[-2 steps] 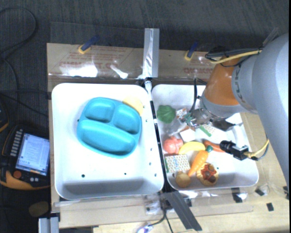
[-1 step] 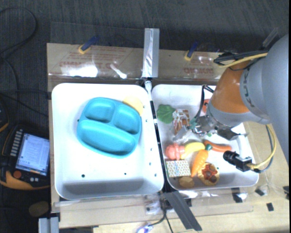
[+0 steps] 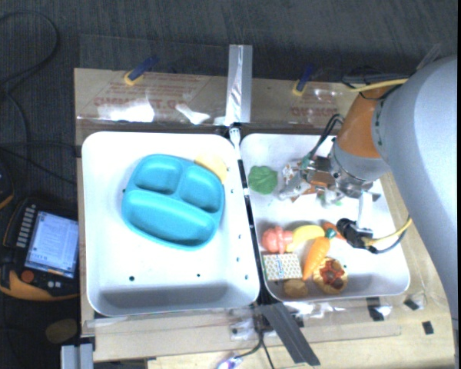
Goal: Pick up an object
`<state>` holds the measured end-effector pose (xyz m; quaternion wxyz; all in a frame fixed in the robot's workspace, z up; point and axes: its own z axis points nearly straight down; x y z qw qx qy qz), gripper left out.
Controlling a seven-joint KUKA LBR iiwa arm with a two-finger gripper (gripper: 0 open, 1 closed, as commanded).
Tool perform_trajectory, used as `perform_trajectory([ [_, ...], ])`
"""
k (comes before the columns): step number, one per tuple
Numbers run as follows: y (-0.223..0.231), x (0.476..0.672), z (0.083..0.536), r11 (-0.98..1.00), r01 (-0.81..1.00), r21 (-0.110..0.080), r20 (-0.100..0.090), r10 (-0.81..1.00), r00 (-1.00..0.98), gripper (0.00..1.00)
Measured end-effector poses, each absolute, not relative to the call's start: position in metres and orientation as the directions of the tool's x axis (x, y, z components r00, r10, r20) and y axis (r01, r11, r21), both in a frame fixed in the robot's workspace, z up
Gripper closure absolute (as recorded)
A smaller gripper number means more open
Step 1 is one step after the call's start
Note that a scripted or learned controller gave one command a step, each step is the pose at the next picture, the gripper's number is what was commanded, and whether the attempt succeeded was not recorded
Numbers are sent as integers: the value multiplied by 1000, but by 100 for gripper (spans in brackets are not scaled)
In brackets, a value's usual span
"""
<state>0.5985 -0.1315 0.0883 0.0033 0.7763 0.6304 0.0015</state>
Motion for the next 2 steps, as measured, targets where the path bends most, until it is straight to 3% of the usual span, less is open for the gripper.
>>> perform_trajectory([
  [1, -132, 599, 97, -203, 979, 6, -7, 979, 203, 100],
  [2, -137, 606, 174, -227, 974, -6, -6, 974, 227, 100],
])
